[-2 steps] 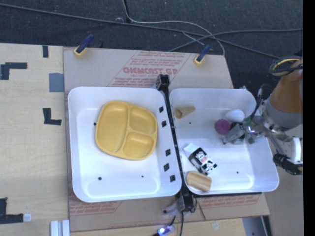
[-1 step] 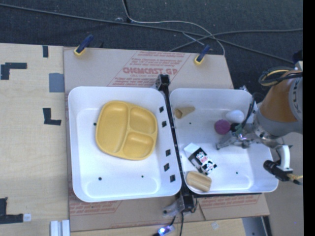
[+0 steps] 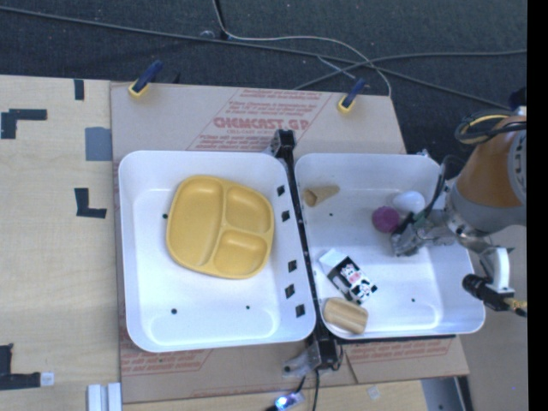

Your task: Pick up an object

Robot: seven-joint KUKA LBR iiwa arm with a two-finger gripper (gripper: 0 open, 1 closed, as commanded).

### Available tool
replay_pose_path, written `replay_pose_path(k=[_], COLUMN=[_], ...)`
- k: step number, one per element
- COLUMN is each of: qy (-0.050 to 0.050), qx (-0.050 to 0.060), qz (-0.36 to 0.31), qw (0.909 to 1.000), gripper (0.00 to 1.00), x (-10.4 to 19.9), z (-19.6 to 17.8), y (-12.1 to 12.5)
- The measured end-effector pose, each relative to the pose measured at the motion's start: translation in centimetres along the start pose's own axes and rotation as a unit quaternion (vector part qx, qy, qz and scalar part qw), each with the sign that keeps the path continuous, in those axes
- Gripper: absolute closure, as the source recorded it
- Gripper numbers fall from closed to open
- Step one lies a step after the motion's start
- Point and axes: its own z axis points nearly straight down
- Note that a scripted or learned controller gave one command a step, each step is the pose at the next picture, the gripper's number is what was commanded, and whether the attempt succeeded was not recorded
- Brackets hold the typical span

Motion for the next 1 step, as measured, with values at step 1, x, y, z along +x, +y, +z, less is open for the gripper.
replay_pose_path(k=[1], qy=[0.002], qx=[0.001], qz=[0.0], qw=[1.0], gripper=[1.0], x=[1.06], z=[-5.03], y=[0.36])
